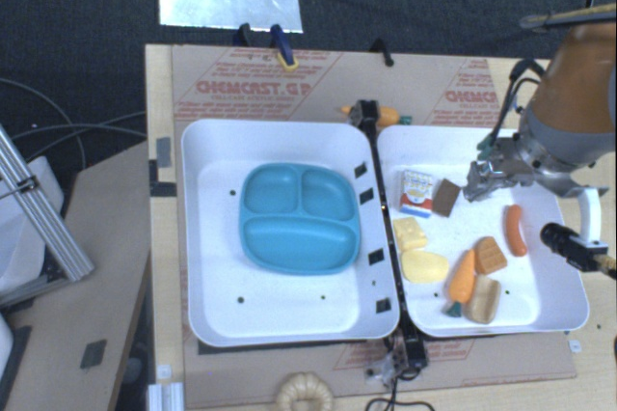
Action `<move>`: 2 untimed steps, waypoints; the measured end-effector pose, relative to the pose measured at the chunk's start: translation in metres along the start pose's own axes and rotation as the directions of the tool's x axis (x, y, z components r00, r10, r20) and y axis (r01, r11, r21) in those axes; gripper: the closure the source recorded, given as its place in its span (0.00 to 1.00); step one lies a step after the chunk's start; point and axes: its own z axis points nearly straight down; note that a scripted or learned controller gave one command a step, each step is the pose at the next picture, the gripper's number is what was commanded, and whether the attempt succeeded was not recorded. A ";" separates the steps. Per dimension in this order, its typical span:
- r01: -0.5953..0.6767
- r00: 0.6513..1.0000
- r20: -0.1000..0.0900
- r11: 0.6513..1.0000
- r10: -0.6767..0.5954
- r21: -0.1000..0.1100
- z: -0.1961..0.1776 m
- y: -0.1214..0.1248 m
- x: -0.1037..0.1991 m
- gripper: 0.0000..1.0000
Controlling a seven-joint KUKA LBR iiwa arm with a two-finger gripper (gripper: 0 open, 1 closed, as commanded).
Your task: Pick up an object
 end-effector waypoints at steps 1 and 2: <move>0.000 1.000 0.000 1.000 0.000 0.001 -0.002 -0.035 0.044 1.00; -0.003 1.000 0.001 1.000 0.003 0.002 0.017 -0.057 0.059 1.00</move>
